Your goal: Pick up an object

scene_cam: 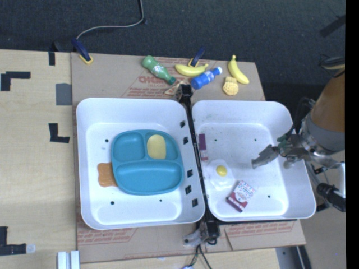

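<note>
in the right bin (241,108) there are three small things to go for: a fried egg toy (220,171) with its yellow yolk up, lying near the bin's left wall; a red and white packet (241,195) just beyond it toward the front, tilted on the bin floor; and a thin dark purple piece (202,146) lying close along the left wall, farther back. all three lie loose, none of them touched.

the gripper (261,161) hangs over the right half of that same bin, reaching in from the right on the grey arm (325,133) with its orange band. it points toward the egg but stays apart from it, with bare white floor between. nothing sits in it, and from here i cannot tell whether it's open or closed.

in the left bin (90,114) there's a blue divided plate (147,170) with a yellow piece (156,147) in its upper right compartment. an orange slab (104,175) pokes out at the plate's left edge, touching it.

behind the bins, on the cardboard over the surface (33,150), a green bottle (159,70), a banana (191,69), a blue bottle (204,78), a second banana (238,71) and a corn cob (230,86) lie in a loose row.
</note>
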